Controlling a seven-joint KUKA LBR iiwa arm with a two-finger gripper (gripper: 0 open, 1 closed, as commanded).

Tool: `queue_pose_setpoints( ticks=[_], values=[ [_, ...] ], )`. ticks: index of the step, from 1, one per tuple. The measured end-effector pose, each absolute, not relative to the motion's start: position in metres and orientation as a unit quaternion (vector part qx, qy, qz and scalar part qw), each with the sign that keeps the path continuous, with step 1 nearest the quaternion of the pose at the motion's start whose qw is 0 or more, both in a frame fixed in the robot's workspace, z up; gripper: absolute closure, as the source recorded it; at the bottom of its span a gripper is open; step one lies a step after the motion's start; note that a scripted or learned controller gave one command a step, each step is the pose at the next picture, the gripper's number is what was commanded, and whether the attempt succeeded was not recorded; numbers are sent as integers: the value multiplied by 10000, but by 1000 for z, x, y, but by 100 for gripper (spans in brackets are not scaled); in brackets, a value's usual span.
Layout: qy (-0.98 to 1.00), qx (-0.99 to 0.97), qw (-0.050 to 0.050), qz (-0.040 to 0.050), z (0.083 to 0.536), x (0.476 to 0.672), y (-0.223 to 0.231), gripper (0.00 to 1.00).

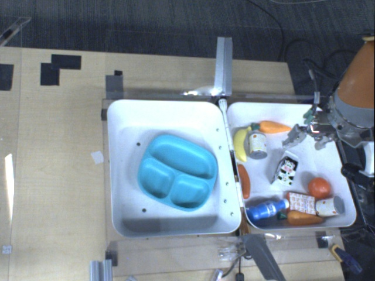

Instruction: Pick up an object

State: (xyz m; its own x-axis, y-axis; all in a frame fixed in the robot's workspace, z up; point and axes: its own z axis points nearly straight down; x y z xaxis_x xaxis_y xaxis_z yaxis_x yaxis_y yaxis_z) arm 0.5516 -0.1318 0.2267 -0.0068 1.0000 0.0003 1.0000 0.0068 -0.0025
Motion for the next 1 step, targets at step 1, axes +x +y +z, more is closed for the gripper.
queue_pose_setpoints(
  ticks=[1],
  values=[
    [-6562, -7546, 1, -5, 108, 525, -172, 0]
  ],
)
